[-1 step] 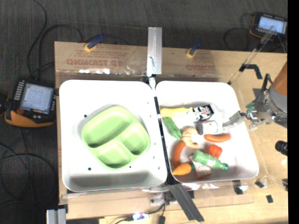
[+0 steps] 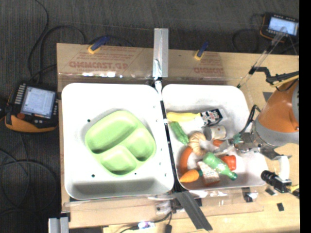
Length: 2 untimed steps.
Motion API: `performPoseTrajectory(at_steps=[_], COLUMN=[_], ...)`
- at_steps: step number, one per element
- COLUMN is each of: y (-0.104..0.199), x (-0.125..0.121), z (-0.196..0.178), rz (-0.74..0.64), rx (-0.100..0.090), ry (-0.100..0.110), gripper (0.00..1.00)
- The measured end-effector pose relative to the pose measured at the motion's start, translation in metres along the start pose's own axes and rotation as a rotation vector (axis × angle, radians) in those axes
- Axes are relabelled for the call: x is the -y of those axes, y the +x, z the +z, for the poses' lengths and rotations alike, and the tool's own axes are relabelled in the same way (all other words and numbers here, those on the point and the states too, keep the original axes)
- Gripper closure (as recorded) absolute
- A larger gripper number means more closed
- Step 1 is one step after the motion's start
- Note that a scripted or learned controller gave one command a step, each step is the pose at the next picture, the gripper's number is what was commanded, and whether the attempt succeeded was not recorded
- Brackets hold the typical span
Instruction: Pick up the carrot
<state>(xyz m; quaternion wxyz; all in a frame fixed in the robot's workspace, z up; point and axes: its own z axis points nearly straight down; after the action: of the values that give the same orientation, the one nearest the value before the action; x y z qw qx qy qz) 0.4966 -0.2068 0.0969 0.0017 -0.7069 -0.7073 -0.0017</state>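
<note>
The gripper [image 2: 243,142] sits at the right rim of the right bin [image 2: 233,95], low over the edge of the pile, and its fingers are too small and too cluttered by cables to make out, so whether they are parted or closed I cannot tell. Nothing can be seen between them. Behind it the arm [image 2: 279,118] comes in from the right, its orange band rounded above the grey wrist.

Just left of the gripper lies the heap of things in the right bin. A green bottle [image 2: 219,165] with a white label lies tilted across the middle, and a red piece [image 2: 230,161] sits beside it, near the gripper. The carrot [image 2: 190,175] rests at the lower left of the heap (an orange shape near the bin's front wall), well apart from the gripper and touching the clutter around it. Above it is a curved orange-red item [image 2: 184,157], then a pale tan, bulb-like object [image 2: 197,140]. A green vegetable [image 2: 178,132] lies against the bin's left wall, and a yellow item [image 2: 182,116] lies farther back, with a small black-and-white packet [image 2: 212,115] beside it.

The left bin [image 2: 73,130] holds a light green divided tray [image 2: 120,142], set at an angle near its middle.
</note>
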Motion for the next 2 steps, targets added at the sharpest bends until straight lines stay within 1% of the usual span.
performPoseTrajectory(at_steps=[1, 2], y=[0.001, 0.009], x=[0.001, 0.009], z=[-0.007, 0.006], rz=[0.001, 0.311], rx=[-0.002, 0.005], ry=[0.005, -0.012], gripper=[1.00, 1.00])
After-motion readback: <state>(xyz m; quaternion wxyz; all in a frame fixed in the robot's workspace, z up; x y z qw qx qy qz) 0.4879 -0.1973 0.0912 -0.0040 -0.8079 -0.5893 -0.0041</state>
